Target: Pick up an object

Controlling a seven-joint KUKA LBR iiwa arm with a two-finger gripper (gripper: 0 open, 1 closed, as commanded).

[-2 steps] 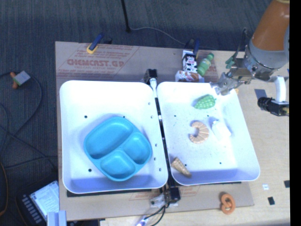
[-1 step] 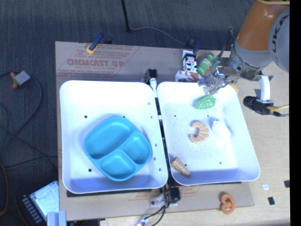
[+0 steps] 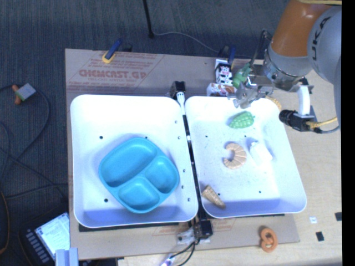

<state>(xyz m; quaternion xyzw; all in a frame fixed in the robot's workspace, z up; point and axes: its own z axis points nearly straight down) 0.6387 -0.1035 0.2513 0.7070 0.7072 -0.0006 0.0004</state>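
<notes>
The right bin holds a green leafy toy near its far edge. A curled orange-and-white shrimp-like piece lies in the middle, with a small white object just to its right. A tan cone-shaped piece rests in the front left corner. My gripper hangs over the bin's far rim, just above and behind the green toy. Nothing shows between its jaws from this angle.
A blue three-compartment plate fills the middle of the left bin. A small pretzel-like ring lies on the bench in front of the right bin. A black-and-white clamp sits at the bins' far junction. The arm comes in from the upper right.
</notes>
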